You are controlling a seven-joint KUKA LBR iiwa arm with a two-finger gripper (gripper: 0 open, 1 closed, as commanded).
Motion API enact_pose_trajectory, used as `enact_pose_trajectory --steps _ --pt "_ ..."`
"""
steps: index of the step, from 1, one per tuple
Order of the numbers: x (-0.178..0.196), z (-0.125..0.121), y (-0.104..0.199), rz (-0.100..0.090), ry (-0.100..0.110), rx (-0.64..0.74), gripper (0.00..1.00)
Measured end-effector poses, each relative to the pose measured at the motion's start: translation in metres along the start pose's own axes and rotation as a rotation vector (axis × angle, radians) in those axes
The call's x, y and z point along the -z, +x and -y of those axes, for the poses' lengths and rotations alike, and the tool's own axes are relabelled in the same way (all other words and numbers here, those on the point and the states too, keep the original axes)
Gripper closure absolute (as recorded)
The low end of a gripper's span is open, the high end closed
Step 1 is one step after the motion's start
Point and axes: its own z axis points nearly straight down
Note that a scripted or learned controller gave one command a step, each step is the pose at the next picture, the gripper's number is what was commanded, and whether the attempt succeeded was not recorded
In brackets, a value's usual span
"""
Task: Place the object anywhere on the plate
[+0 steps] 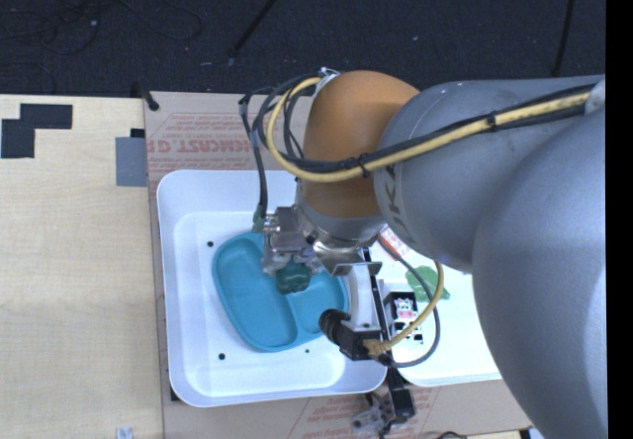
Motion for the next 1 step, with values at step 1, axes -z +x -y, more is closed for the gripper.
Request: enact_pose_trajectory --steps 1 --pt "-0.0002 0.0007 -0.0004 0.001 0.001 0.001 0.00"
